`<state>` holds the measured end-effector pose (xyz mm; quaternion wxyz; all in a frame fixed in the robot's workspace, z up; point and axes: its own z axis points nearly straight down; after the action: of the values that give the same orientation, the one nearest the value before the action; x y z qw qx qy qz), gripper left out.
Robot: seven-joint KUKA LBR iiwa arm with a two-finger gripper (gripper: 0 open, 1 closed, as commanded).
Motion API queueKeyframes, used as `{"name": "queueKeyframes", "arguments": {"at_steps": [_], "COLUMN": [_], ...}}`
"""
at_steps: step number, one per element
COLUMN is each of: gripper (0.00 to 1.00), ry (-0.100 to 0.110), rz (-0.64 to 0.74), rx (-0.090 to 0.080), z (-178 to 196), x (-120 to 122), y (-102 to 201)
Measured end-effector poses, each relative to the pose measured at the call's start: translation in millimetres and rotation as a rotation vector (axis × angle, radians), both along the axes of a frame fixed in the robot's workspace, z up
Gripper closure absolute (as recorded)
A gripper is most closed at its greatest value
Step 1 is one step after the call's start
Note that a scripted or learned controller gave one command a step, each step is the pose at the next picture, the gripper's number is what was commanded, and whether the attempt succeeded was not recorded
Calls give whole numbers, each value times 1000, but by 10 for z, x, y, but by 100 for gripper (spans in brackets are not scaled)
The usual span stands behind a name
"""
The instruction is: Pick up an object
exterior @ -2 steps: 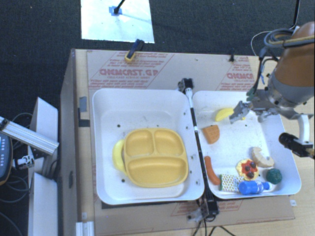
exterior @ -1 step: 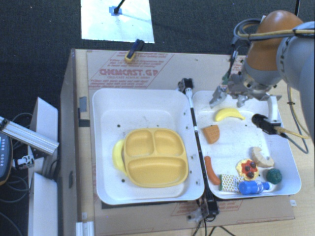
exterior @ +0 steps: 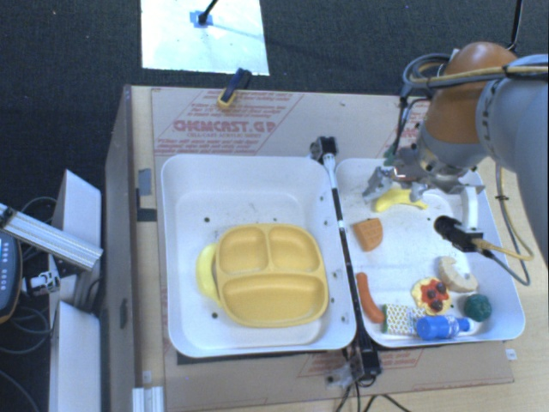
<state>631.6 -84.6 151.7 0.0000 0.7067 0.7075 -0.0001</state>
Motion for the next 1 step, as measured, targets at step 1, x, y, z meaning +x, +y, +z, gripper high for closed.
{"name": "queueKeyframes", "arguments": {"at_steps": [1], "gripper": [0], "ry": [1], "rz": [0], "rx": [0], "z": [-459], "x": [-116], "y": [-36]}}
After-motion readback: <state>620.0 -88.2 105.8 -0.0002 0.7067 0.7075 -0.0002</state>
